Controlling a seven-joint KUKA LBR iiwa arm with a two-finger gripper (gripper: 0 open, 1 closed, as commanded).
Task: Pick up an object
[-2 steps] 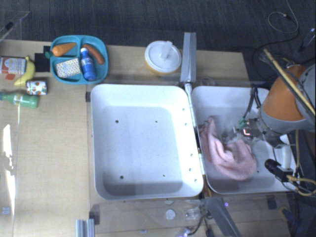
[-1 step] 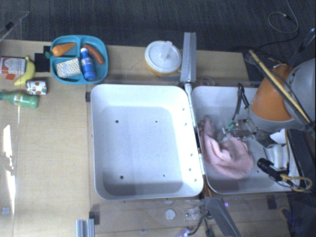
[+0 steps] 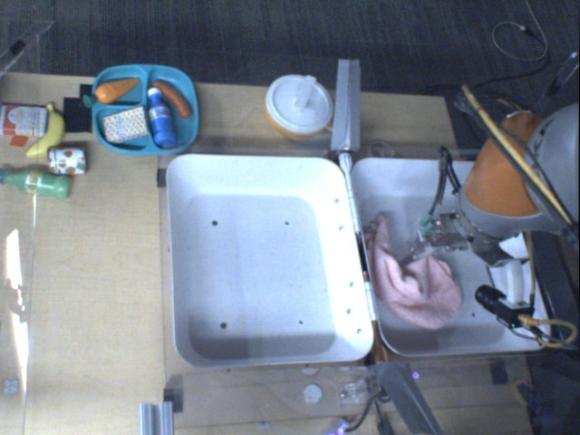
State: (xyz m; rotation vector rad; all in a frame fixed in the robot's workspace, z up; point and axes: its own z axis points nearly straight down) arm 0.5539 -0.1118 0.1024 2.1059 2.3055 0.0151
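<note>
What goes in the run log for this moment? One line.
claw: over pink cloth | cloth: right bin | grasp: unconfirmed

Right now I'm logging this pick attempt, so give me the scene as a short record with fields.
target: pink cloth, bunched
target location: right bin, near its left wall
gripper: low over the cloth's upper right edge
arm: orange band above the wrist
left bin: white
off-bin items: blue divided tray, lidded cup
</note>
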